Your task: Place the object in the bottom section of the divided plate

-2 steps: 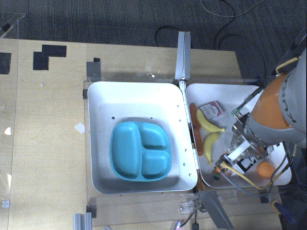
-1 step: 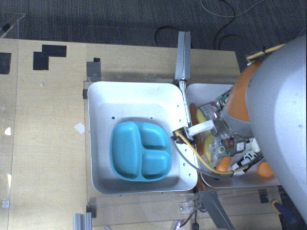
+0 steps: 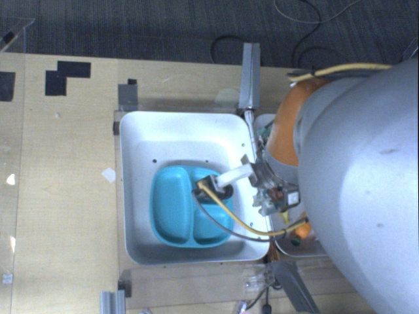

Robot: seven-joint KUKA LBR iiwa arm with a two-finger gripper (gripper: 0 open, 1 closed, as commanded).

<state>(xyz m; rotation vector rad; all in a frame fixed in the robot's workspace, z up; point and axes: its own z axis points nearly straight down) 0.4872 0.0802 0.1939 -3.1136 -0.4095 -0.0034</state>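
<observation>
While the gripper [image 3: 267,190] hangs by the right rim of the blue divided plate [image 3: 175,205], centre frame, you cannot tell whether it is open or closed. Item: small orange-and-green object [image 3: 298,231], lower right, seemingly ungrasped. Step: pickup pending; next, you centre over it.

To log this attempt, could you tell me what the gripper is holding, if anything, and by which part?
It cannot be told: the gripper hangs beside the blue divided plate, and no hold is visible.
</observation>
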